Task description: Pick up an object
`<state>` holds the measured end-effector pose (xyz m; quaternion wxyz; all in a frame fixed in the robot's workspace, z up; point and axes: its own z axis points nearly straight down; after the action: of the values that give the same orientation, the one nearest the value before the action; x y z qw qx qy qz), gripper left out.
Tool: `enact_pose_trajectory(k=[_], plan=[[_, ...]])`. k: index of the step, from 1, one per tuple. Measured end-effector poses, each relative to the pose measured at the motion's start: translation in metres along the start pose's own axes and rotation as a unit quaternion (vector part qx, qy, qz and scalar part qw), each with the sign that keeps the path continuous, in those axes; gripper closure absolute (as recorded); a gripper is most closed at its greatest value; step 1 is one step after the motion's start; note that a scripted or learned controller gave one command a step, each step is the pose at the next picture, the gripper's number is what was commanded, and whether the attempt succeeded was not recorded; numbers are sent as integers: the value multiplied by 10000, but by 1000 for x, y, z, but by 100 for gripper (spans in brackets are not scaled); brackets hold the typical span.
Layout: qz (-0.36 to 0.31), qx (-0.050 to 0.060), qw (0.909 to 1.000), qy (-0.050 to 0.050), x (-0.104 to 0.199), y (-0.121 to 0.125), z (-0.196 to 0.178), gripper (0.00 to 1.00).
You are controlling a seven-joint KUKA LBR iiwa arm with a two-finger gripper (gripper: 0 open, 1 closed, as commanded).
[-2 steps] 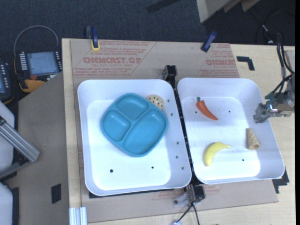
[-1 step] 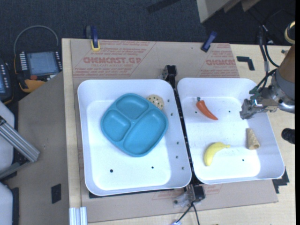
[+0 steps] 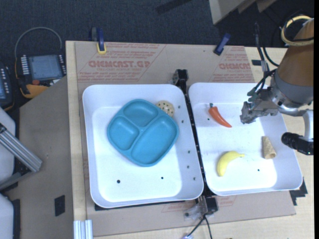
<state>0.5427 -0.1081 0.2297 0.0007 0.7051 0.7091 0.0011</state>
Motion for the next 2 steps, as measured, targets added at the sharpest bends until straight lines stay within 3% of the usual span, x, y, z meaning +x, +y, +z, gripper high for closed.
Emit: enact_pose_trajectory(k=[2], plan=[[0, 6, 10000, 3, 102, 22, 4, 100]])
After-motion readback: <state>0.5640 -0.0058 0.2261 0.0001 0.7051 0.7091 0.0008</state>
